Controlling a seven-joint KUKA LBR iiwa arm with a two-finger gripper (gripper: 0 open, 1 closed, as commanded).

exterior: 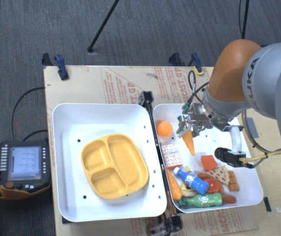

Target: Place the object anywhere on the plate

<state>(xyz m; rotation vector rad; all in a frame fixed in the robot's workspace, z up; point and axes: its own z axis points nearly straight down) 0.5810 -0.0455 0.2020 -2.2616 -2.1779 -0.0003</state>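
A yellow plate (115, 165) with three compartments lies in the left bin (62, 132). My gripper (186, 128) hangs over the upper left part of the right bin (256, 187). Its fingers are shut on the green top of a toy carrot (189, 144), whose orange tip points down toward the bin floor. The carrot is right of the divider between the bins, well apart from the plate.
An orange ball (164, 128) and a red-and-white carton (171, 155) lie just left of the carrot. Farther forward in the right bin lie a blue bottle (191, 179), a green bottle (204, 200), a second carrot (173, 185), a red block (209, 162) and a waffle (221, 175).
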